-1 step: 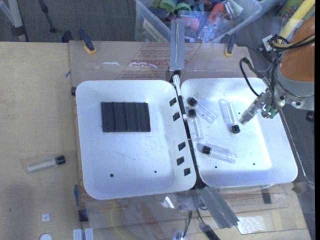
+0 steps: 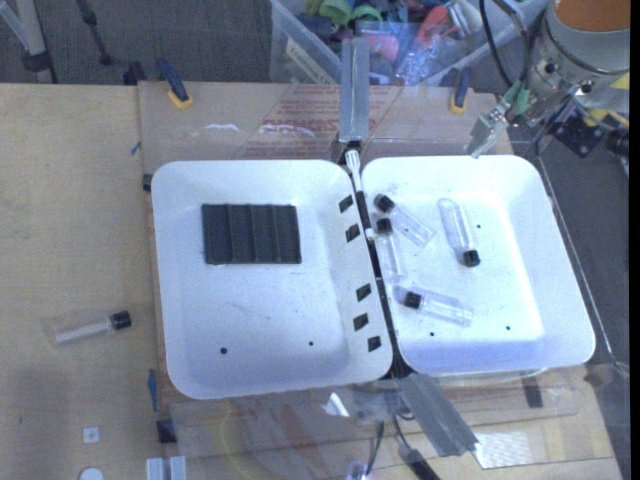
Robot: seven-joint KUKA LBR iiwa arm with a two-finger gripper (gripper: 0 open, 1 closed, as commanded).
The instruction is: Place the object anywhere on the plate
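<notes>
Camera view, near edge first: loose vial with a black cap lies on the wooden bench, left of both bins, well apart from them.

Left bin: dark ribbed plate lies flat in the far-left part. Nothing on it.

Right bin: clear vials with black caps, all lying down, none on the plate.
- nearest vial lies towards the near-left, cap at its left end
- slanted vial sits by the divider, cap at its far-left end
- thin vial lies right along the divider, just beside the slanted one; hard to make out
- lone vial sits mid-bin, lengthwise front to back, cap at the near end

Row of small black tabs runs along the seam between the bins.

Gripper hangs over the far edge of the right bin, above the rim, apart from every vial. Nothing visibly held. Open or closed: cannot tell at this angle. Orange band of the arm is at top right.

Far back: blue clamps on the bench edge, then a clear tub of mixed coloured items.
</notes>
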